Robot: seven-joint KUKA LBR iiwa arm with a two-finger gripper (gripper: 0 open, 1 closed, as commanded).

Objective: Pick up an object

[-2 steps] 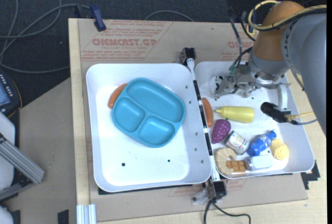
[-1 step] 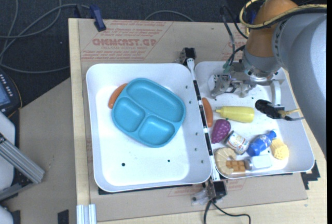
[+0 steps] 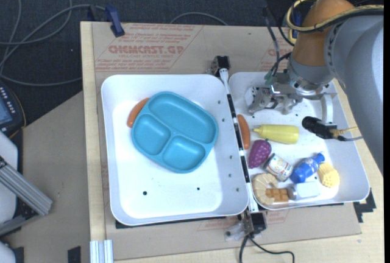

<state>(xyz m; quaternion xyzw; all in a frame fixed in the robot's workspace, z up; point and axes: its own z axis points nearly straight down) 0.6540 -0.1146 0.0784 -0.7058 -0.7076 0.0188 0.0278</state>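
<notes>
- Camera view: pincer (image 3: 263, 101) is low over the far corner of the right bin (image 3: 352, 193), above bare white floor with nothing under it.
- Pincer state: can't tell if it is spread or pressed together, since the wrist housing blocks the tips. Nothing visibly pinched.
- Task thing: none picked yet, going by how things lie. The closest candidates are the yellow bottle (image 3: 277, 133), lying on its side just nearside of the pincer, and the sausage (image 3: 244, 131), nearside and slightly toward the divider, up against the bin wall.
- Further nearside of the pincer is a crowded pile: purple grapes (image 3: 260, 152), small can (image 3: 279, 165), blue bottle (image 3: 306, 169), corn cob (image 3: 329, 176), and crackers (image 3: 271, 192) on what is probably a small plate.
- Why it matters: the pile is packed and the items touch, so a grab there risks nudging neighbours. The yellow bottle lies apart and looks the easier target.
- The sausage hugs the wall, so there is little room for a jaw on that side.
- Across the divider from the pincer is the left bin (image 3: 122, 195), holding a blue divided plate (image 3: 173, 131) tilted over an orange item (image 3: 135, 112) that props up its edge. It looks too wide to pinch easily.
</notes>
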